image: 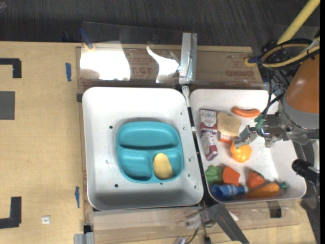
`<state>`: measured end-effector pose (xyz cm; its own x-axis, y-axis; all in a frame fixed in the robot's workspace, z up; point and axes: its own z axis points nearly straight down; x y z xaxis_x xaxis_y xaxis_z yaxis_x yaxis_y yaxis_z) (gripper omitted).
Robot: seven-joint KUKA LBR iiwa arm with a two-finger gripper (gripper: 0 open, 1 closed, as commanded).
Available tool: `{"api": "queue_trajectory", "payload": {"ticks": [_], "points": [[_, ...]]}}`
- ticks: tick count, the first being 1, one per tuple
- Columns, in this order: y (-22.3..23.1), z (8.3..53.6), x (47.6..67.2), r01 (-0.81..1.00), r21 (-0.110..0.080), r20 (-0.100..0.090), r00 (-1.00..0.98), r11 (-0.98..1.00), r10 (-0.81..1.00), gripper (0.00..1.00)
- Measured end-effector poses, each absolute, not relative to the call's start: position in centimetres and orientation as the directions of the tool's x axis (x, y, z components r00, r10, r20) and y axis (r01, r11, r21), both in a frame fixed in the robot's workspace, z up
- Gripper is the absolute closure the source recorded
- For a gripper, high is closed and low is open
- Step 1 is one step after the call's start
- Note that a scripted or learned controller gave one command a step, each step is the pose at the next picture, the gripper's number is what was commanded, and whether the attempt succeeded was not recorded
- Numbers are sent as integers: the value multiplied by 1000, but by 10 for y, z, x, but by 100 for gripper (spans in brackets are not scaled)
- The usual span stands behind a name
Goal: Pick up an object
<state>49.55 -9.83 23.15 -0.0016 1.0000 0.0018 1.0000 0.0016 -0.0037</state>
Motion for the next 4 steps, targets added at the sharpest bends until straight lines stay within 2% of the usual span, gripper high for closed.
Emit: {"api": "queue_trajectory", "payload": {"ticks": [1,2,3,4], "points": [[-117,113,528,1000,-9,2,-2,2,1000,0],[-118,126,531,1000,1,0,0,0,1000,100],[-61,187,589,1000,5,1,11,-11,1000,100],[-56,238,639,1000,5,-1,-26,26,1000,100]]}}
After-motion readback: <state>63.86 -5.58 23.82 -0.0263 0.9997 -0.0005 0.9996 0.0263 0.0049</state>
